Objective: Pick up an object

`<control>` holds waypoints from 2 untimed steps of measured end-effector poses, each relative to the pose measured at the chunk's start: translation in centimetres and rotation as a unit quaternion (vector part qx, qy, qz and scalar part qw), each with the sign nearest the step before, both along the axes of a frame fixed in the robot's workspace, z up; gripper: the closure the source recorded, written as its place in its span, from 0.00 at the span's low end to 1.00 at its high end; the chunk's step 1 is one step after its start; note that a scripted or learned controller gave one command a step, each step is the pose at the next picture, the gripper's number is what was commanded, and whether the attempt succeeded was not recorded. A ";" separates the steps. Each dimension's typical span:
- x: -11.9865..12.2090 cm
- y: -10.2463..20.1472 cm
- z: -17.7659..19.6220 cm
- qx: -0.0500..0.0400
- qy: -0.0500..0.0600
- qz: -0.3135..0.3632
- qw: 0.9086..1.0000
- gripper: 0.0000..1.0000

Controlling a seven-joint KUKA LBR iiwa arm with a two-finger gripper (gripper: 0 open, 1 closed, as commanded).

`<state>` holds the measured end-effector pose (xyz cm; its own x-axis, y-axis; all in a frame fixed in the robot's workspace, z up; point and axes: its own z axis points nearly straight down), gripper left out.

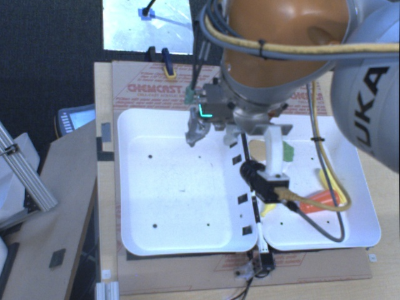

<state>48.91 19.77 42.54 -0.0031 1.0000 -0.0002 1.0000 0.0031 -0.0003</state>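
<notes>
Although the fingers (192,136) are seen poised over the far right part of the left bin (156,239), their state cannot be told: they are blurred into one grey taper, and nothing is made out between them. Just beneath them only white bin floor is seen. The task's things are found well to the right of the fingers, past the divide, in the right bin (370,231). A green object (287,150) is nearest, and an orange object (315,200) lies farther right and nearer the front rim, crossed by a yellow cable (337,192). Since the candidates are lodged in the other bin, no grasp is judged possible from this spot, and a rightward shift is judged necessary before any descent.
</notes>
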 end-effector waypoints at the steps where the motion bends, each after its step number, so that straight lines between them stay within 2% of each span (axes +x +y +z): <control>1: 0.1 0.0 1.0 0.000 0.000 0.002 1.000 1.00; 2: 0.1 0.0 1.0 0.000 0.000 0.002 1.000 0.00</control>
